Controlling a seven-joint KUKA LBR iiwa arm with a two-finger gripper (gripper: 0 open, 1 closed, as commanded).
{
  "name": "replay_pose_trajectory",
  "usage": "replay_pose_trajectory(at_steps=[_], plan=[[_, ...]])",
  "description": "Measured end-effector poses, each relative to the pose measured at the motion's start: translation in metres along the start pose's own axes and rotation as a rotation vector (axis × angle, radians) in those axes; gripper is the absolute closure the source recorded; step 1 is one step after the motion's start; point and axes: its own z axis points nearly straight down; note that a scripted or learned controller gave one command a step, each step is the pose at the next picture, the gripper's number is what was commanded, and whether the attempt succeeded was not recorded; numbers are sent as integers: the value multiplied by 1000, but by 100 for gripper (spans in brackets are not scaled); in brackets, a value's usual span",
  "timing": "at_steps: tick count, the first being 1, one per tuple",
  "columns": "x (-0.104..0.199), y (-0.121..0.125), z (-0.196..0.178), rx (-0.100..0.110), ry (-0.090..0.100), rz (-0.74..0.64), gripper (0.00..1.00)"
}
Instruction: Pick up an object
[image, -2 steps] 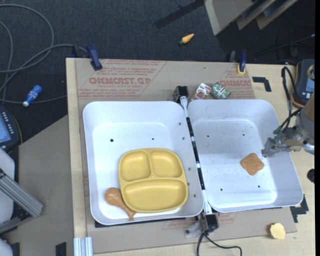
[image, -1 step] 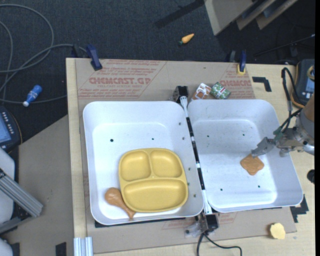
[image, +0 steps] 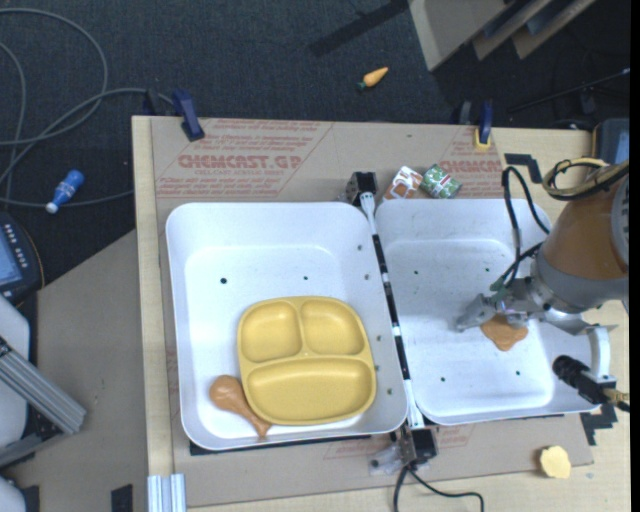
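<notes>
A small orange-brown toy food piece (image: 504, 334) lies on the floor of the right white bin (image: 440, 240), near its right side. My gripper (image: 487, 315) is low in that bin, right over the piece's upper left edge and touching or nearly touching it. The arm's grey wrist and orange band (image: 590, 240) rise from it toward the right. In the left white bin (image: 200, 240) rests a yellow divided plate (image: 305, 358), with an orange toy drumstick (image: 236, 398) against its lower left corner.
Small green and white packets (image: 425, 182) sit on the bench behind the right bin. A yellow chunk (image: 554, 461) lies on the bench at the front right. Black cables (image: 515, 200) hang beside the arm. Blue clamps (image: 187, 115) hold the board's back edge.
</notes>
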Motion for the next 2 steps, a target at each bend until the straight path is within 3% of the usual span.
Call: replay_pose_trajectory(at_steps=[1, 2], plan=[[-2, 1, -16, -7, -4, 3, 100], [19, -50, -47, 0, 1, 5, 100]])
